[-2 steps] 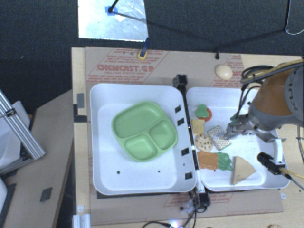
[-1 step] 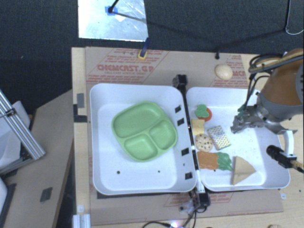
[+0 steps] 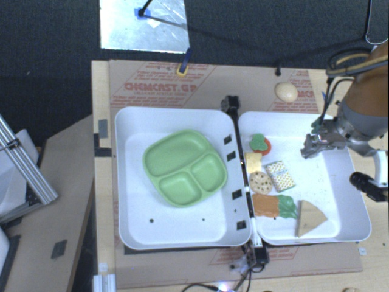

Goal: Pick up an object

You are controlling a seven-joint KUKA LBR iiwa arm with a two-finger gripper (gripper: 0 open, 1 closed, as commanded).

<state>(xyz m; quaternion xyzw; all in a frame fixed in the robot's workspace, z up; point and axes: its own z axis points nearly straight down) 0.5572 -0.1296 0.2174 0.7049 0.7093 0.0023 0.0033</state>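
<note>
Nearest me, at the front of the right bin (image 3: 355, 227), I see a tan wedge (image 3: 309, 217) lying flat, with an orange piece (image 3: 265, 205) and a green leafy piece (image 3: 287, 206) just beside it toward the divider. Behind those sit a round speckled cookie (image 3: 260, 182) and a small patterned square (image 3: 281, 176), touching or nearly so, then a pale yellow block (image 3: 253, 162) and a red and green toy (image 3: 260, 143) at the back of the cluster. All of these lie along the left side of that bin.

In the left bin (image 3: 130, 224) I have a green divided plate (image 3: 185, 168), tilted slightly off square.

The claw (image 3: 314, 143) hangs over the right bin's back half, well apart from the toy food, with nothing between its fingers; I cannot tell how wide they stand. Farther back, a cream egg-shaped thing (image 3: 286, 91) rests on the worktop (image 3: 164, 87) behind the bins.
</note>
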